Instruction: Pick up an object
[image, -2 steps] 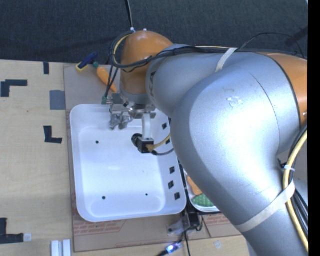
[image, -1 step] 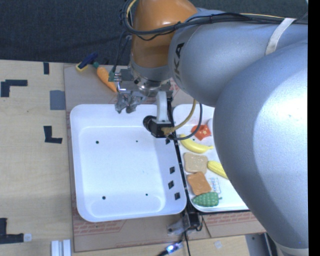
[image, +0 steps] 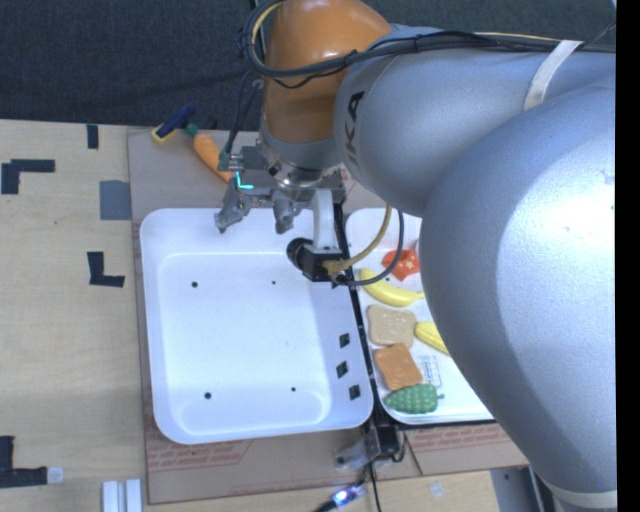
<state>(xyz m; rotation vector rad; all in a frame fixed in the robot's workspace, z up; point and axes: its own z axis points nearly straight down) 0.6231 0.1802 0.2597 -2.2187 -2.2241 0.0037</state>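
Toy food lies in the right bin (image: 470, 410): a banana (image: 392, 293), a bread slice (image: 390, 325), a toast piece (image: 398, 366) and a green vegetable (image: 413, 399). Above the left bin's (image: 170, 330) far edge, the gripper (image: 258, 214) hangs with fingers apart, holding nothing.

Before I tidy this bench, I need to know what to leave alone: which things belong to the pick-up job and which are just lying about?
Part of the job:
claw
right bin
banana
bread slices
green toy
red toy

Just lying about:
left bin
orange tool, on the bench behind the bins
yellow and blue tool beside it
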